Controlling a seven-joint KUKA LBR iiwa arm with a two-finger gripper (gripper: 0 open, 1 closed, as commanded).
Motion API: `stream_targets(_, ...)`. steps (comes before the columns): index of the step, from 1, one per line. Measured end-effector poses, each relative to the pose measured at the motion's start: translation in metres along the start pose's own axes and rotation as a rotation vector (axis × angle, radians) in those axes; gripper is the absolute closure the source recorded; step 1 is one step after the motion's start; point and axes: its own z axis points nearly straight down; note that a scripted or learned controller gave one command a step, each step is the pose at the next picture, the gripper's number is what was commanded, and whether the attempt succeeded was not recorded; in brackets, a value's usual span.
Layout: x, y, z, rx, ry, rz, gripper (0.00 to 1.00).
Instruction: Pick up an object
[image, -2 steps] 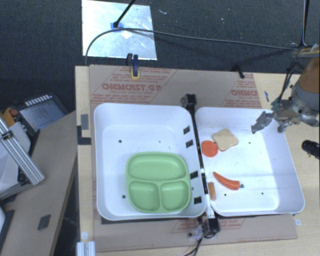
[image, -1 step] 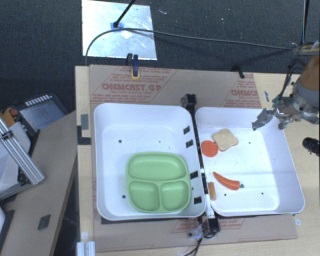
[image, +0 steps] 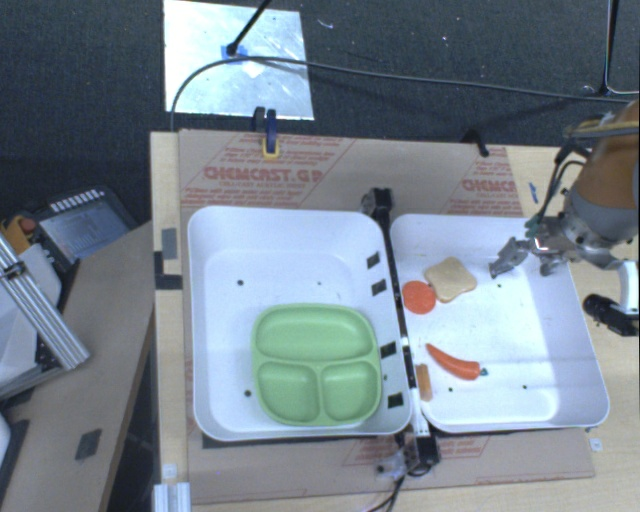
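Looking down from the fixed camera, one sees two shallow white plastic bins side by side on a brown cardboard sheet (image: 300, 165). The left bin (image: 215, 300) holds a pale green plastic tray with three compartments (image: 316, 362), which lies in the near half of that bin. The right bin (image: 560, 370) holds the small things of the task. A tan slice of toy bread (image: 450, 279) lies in the far left part of this bin, and a round flat orange-red disc (image: 418, 298) lies just beside it, on its near left side; whether the two touch cannot be told. Nearer to the camera a long orange-red toy pepper with a small green tip (image: 454, 362) lies flat, well apart from the bread. A small brown stick-shaped piece (image: 424, 382) lies near the wall between the two bins, just beside the pepper's left end. The grey arm with the orange band (image: 607, 175) reaches in from the right, and its two-finger gripper (image: 522, 257) stands over the far right part of the right bin, apart from the bread. Nothing is seen between the fingers, but it cannot be told if they are spread or pressed together.
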Motion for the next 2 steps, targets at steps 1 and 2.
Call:
stream_targets(1, 0.0001, -0.0093, 0.0570, 0.000, 0.001, 0.000, 0.00)
stream_targets(2, 0.0004, -0.0085, 0.0638, -0.004, -0.001, -0.001, 0.00)
